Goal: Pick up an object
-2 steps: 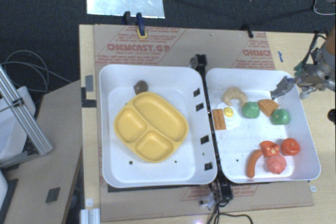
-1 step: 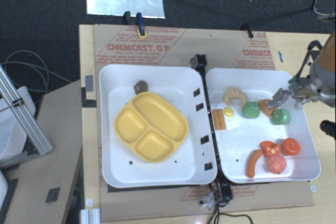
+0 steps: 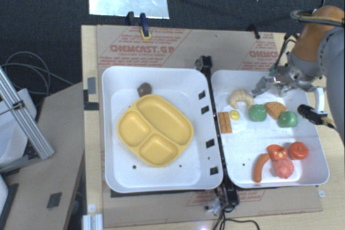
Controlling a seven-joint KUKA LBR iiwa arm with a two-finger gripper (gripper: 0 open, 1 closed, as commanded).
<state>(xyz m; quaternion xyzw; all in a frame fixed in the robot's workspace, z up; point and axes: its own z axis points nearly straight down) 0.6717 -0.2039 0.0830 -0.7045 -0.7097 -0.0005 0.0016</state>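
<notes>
My gripper hangs over the back of the right bin, open, with nothing between its fingers. Just left of it and below lies a pale croissant-shaped piece. In front of the gripper sit a green piece, an orange wedge and a second green piece. A small yellow item and a brown bar lie by the bin's left wall. Near the front are a red tomato, a red pepper, a pink piece and an orange-red sausage.
The left bin holds a yellow divided plate and a small brown item behind it. A black divider with clips runs between the bins. A black part of the arm juts over the right bin's right rim.
</notes>
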